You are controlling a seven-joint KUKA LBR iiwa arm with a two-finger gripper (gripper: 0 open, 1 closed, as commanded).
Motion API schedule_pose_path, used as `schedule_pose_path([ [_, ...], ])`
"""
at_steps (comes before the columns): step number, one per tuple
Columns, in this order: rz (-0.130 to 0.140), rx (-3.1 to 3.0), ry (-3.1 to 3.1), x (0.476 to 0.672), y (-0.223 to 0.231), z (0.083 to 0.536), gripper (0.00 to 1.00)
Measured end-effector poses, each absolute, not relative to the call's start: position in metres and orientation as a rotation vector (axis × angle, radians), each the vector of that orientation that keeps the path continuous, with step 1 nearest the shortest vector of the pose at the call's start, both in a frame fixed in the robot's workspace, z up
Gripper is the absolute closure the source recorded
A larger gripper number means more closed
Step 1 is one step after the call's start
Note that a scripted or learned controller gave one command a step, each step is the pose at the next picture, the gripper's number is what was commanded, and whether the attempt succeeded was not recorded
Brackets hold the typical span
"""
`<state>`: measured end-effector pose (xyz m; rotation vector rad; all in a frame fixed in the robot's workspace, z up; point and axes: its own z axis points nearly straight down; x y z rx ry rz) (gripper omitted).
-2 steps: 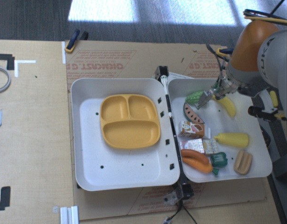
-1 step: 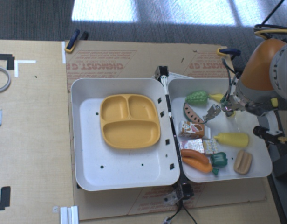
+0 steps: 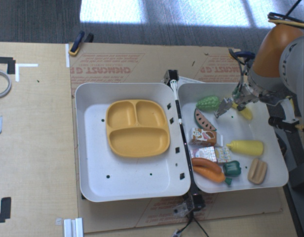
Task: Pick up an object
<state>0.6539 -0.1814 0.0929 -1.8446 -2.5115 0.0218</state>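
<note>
Small yellow piece (image 3: 246, 114) in the right bin (image 3: 273, 141), at its far end, just beside the gripper (image 3: 232, 105); not seen between the fingers. Gripper low over the right bin's far end, between the yellow piece and a green bumpy toy (image 3: 207, 102) at the bin's far left corner; open or closed — cannot tell. Along the right bin's left wall: a watermelon slice (image 3: 204, 120), then a small carton (image 3: 203, 137), then a pale packet (image 3: 207, 153), then an orange carrot (image 3: 208, 169) at the near left corner; green pepper (image 3: 232, 168) touching the carrot; yellow bottle (image 3: 246, 147) lying on its side mid-bin; hot-dog bun (image 3: 257, 172) at the near right corner. Left of the right bin — the left bin (image 3: 90, 147), edge to edge with it, holding a yellow divided plate (image 3: 138, 128).
</note>
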Motion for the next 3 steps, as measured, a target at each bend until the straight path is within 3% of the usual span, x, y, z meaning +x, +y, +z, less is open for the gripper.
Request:
schedule_pose_path([
  [1,0.021,-1.853,-2.529,0.656,-0.184,0.104,1.0],
  [2,0.02,-1.849,-2.525,0.656,-0.183,0.105,0.0],
  [3,-0.009,-1.618,-2.694,0.626,-0.196,0.094,0.0],
])
